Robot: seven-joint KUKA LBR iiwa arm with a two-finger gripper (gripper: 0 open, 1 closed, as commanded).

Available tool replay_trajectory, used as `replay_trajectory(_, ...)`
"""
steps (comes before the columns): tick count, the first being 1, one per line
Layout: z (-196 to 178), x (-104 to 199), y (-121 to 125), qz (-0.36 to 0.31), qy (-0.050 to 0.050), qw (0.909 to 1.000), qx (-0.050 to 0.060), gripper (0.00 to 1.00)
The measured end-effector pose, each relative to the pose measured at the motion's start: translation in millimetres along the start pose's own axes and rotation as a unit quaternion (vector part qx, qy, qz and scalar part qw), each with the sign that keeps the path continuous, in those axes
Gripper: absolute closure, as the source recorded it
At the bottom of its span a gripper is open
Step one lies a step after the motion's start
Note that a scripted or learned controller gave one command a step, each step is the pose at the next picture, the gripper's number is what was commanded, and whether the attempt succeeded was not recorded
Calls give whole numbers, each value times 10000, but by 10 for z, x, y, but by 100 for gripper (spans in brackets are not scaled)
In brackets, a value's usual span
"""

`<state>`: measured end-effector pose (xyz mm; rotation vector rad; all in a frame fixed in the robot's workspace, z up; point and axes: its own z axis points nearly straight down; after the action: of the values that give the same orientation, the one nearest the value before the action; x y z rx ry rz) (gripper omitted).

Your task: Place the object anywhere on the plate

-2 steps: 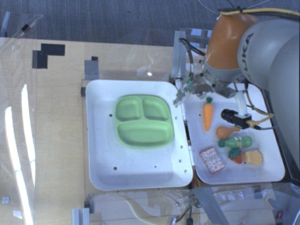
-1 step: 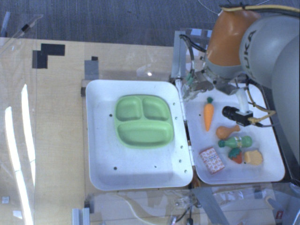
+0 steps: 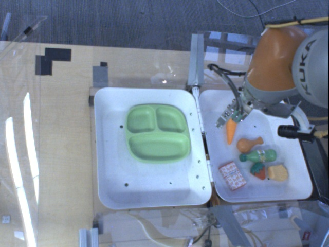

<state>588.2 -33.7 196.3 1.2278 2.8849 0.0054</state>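
A green divided plate (image 3: 157, 133) lies in the middle of the left white bin (image 3: 110, 153). In the right bin (image 3: 293, 189), an orange toy carrot (image 3: 231, 131) lies pointing toward the front. My gripper (image 3: 234, 116) is low over the carrot's upper end, touching or nearly touching it. The grey arm with its orange band (image 3: 275, 60) reaches in from the upper right and hides the bin's back right corner.
Beside the carrot in the right bin lie a tan drumstick (image 3: 249, 144), a green bottle (image 3: 259, 156), a small red piece (image 3: 259, 173), a yellow piece (image 3: 278, 173) and a red-and-white patterned box (image 3: 232, 175). A metal divider (image 3: 201, 138) separates the bins.
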Motion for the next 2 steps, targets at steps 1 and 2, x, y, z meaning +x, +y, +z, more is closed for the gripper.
replay_trajectory(1, -461, -34, -35, 21, -16, 10000, -13, 100)
replay_trajectory(2, -747, -189, -532, -651, -27, 9979, -11, 100)
